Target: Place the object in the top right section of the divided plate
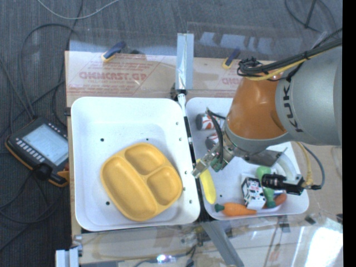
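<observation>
A yellow divided plate point(107, 174) with three sections lies in the left white bin point(89, 121), slightly turned; all its sections are bare. My gripper point(207, 163) hangs low at the left side of the right bin point(303, 203), close to the wall between the bins. Directly below it lies a yellow banana-shaped toy point(207, 188), lengthwise along that wall. I see nothing held in the gripper. The orange and grey wrist hides much of the right bin.
An orange carrot point(237, 208) lies at the right bin's front edge. Beside it stand a white printed box point(253, 192), a green piece point(263, 173) and a red piece point(281, 198). A red-and-white item point(207, 122) sits at the back left.
</observation>
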Motion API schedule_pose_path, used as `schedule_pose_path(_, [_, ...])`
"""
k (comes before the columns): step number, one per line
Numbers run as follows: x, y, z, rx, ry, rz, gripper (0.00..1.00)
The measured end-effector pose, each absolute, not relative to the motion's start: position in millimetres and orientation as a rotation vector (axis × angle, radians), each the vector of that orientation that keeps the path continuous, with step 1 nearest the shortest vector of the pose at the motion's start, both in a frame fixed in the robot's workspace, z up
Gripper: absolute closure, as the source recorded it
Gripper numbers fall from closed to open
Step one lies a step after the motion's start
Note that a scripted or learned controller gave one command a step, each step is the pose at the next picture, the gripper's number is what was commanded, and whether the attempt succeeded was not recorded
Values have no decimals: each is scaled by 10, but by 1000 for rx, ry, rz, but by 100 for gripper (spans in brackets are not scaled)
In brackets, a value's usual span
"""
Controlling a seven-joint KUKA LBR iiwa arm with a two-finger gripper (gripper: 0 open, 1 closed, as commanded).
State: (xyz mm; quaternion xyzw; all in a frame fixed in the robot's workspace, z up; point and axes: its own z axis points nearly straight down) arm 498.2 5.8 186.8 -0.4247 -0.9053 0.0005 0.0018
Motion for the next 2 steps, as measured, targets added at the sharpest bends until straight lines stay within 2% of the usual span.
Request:
schedule_pose_path(1, [4828,482,2020,-1426,-2796,3,100])
schedule_pose_path(2, [5570,261,2124,-1120,-2936,4,100])
